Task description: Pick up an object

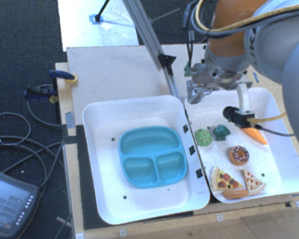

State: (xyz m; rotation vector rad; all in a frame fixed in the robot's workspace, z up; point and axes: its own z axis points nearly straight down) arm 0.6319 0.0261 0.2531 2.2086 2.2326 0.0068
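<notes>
The task is at its beginning, as far as I can judge: no object is lifted, and all the objects lie in the bins. The gripper hangs over the far left corner of the right bin, close to the wall between the two bins. I see nothing held in it, and I cannot tell if it is wide or narrow, because the view from above does not show this clearly. In the right bin there are several toy foods. A pale green ball and a broccoli lie just beside each other and are nearest to the gripper. A carrot lies to their right, and a donut is in the middle of the bin. Two pizza slices and a sausage are together at the near edge. The left bin holds a blue plate with three compartments. What is left is almost everything: to choose one object, to come down on it, to close on it and to lift it. I think the pale green ball or the broccoli is the likely choice, since both are near the gripper, but they are so close together that a grasp on one may push the other.
</notes>
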